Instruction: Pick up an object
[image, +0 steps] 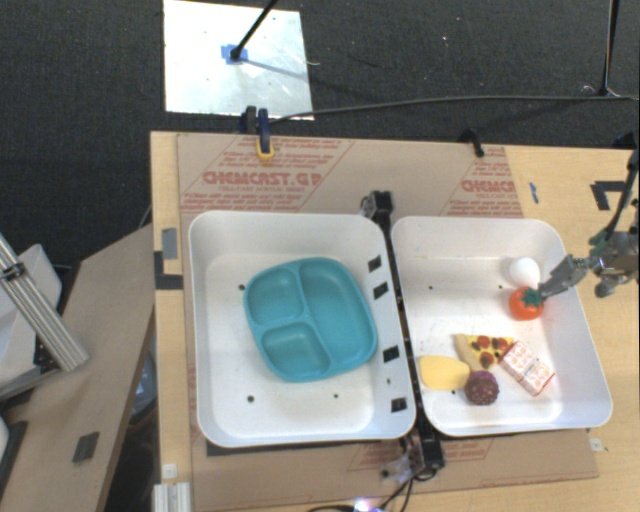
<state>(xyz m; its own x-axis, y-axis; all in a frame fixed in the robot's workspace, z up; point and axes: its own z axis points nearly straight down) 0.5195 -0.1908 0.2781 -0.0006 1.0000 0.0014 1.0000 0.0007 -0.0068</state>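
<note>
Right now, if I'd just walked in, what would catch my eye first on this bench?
Probably the teal divided plate, lying alone in the left bin. Next, the toy food clustered in the right bin: an orange-red tomato beside a white egg near the far right wall, where the gripper reaches in, with a pizza slice nearer the front.

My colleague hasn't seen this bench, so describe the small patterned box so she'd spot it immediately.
Look in the right bin, at its near right corner. The box lies there just right of the pizza slice. It's the one boxy item, white with red markings.
</note>
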